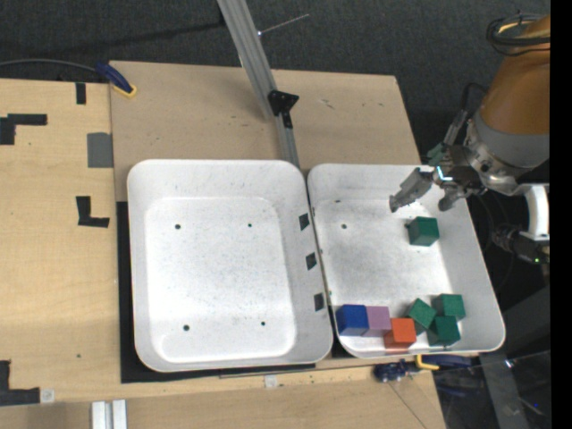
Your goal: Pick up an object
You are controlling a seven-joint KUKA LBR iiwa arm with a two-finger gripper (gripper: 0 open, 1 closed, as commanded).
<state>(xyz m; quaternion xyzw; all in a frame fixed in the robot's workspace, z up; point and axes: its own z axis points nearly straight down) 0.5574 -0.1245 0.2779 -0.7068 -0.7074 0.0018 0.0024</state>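
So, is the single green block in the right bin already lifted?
No. The green block lies on the right bin's floor, apart from the gripper above it, whose fingers spread open around nothing.

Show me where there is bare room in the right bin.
In the right bin, the floor between the lone green block and the near-edge cluster is bare. The cluster, blue block to green blocks, is crowded. The gripper hangs above the far end.

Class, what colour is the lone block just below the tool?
Green, seen best in the camera view.
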